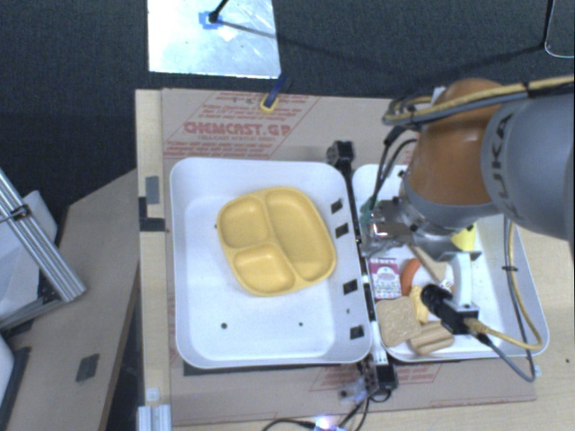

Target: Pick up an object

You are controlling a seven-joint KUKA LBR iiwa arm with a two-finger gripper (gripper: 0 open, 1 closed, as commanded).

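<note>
The gripper (384, 225) is seen low over the right bin (526, 308), its state not to be told. Just below it lie a carton (386, 277), toast (400, 321) and, seemingly, a carrot (410, 275); a yellow tray (272, 239) lies left

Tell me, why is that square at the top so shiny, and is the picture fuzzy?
In the camera view, the silvery sheet glares with reflected light; the yellow tray looks soft-edged, and the small things beside the arm blur together.
</note>
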